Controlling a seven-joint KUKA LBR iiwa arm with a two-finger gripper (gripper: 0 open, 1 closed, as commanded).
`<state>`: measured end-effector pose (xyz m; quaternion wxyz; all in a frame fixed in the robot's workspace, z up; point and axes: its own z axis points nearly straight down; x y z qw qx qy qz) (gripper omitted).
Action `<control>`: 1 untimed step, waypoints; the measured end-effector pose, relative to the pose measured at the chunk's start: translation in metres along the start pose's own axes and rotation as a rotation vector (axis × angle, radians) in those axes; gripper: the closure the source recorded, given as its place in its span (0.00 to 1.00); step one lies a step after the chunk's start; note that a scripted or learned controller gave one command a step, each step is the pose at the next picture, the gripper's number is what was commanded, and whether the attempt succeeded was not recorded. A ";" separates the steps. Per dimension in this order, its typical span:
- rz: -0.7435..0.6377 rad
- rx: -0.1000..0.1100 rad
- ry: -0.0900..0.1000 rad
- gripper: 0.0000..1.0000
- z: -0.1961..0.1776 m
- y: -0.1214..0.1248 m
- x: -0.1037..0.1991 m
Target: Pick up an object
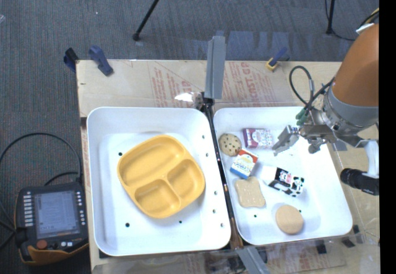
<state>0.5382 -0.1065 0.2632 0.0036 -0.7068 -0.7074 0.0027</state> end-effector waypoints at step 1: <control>0.002 -0.001 0.002 0.00 0.118 0.014 -0.060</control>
